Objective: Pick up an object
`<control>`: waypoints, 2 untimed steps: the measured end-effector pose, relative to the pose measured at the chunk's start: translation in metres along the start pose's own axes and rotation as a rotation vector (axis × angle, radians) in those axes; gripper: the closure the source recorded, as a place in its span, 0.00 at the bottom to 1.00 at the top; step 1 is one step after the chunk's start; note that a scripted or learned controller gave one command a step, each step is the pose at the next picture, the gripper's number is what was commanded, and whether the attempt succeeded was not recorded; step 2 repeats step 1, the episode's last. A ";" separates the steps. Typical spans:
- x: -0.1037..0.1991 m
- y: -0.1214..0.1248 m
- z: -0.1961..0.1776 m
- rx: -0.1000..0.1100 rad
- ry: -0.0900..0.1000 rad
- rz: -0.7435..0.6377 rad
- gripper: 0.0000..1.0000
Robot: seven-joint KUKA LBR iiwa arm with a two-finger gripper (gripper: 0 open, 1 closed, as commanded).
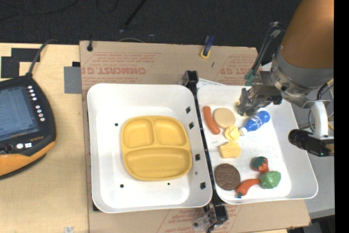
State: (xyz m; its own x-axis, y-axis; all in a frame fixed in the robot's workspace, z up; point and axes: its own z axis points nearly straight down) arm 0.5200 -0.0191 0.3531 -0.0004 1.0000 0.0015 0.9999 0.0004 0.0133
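Observation:
The right bin (297, 169) holds several toy foods: an orange sausage (211, 119), a tan round piece (223, 117), a yellow lumpy piece (233, 133), a yellow cheese wedge (230, 149), a blue bottle-like piece (257, 121), a brown patty (227, 175), a red and green piece (259, 163), a green broccoli (270, 179) and an orange carrot (247, 186). My gripper (249, 106) hangs over the bin's upper middle, just above the blue piece and right of the tan round piece. Nothing shows between its fingers.
A yellow divided plate (156, 148) lies in the left bin (103, 117). A black divider (197, 139) separates the bins. A teach pendant (22, 123) rests on the bench at far left. A blue-yellow clamp (206, 47) sits on the cardboard's back edge.

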 end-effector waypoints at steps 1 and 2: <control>0.062 -0.042 -0.067 0.009 0.002 -0.006 1.00; 0.062 -0.042 -0.067 0.009 0.002 -0.006 1.00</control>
